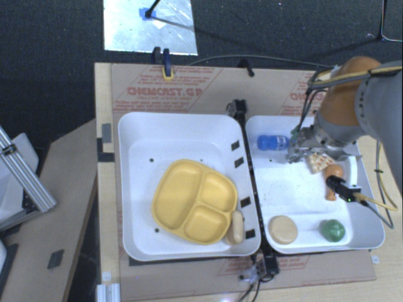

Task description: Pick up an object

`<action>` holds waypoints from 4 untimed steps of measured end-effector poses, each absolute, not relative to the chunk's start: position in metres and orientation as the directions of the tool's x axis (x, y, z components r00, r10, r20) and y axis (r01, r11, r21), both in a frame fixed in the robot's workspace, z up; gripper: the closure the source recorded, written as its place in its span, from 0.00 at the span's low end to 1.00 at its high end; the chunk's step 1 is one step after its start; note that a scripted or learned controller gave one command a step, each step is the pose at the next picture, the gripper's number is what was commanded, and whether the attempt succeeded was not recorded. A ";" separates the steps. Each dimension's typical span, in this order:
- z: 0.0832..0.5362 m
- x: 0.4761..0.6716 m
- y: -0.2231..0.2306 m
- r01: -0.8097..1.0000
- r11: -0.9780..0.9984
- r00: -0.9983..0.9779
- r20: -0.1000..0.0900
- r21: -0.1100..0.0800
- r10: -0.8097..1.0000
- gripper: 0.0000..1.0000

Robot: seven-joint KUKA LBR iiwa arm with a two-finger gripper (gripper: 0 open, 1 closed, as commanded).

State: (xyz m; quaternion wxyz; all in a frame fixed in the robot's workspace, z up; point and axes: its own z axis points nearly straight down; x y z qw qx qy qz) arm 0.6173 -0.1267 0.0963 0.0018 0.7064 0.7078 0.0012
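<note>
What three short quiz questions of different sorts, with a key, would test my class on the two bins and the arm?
1. True or false: the yellow divided plate lies in the right bin.
2. Which item lies nearest the gripper? A. green object B. blue bottle C. round tan disc
3. Fill in: the small tan oval piece rests against the plate's ____ edge in the left bin.

Key: 1. False, it lies in the left bin. 2. B. 3. Right.
</note>
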 end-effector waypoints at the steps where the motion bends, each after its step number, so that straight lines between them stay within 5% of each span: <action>1: 0.141 0.620 -0.122 1.000 0.004 -0.004 -0.001 0.006 1.000 1.00; 3: 0.240 0.625 -0.117 1.000 0.005 -0.005 -0.001 0.006 1.000 1.00; 4: 0.228 0.602 -0.075 1.000 0.008 -0.008 0.001 -0.001 1.000 1.00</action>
